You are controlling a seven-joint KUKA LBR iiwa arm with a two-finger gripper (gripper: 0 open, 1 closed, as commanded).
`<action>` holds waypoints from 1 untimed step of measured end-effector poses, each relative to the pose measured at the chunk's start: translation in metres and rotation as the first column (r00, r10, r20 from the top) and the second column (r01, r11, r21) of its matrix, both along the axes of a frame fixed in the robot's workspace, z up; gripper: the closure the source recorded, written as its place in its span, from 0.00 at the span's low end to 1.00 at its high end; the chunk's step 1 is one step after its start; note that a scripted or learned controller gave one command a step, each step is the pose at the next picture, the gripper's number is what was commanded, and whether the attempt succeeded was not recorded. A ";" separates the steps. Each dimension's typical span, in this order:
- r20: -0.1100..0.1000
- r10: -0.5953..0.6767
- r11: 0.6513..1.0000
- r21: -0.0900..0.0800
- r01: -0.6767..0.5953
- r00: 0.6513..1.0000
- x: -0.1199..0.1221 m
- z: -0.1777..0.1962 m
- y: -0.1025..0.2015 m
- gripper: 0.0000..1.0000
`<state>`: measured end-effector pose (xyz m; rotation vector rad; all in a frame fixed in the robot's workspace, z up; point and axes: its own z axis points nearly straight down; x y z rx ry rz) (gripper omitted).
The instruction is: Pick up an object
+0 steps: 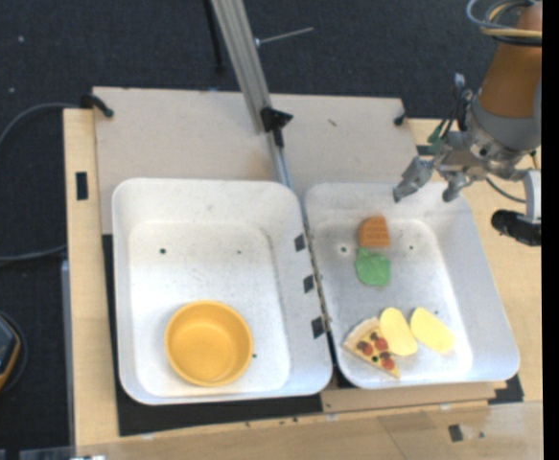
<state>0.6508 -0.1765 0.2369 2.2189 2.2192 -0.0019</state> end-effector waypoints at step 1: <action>-0.004 0.002 1.000 0.001 -0.002 1.000 0.000 -0.044 0.004 0.00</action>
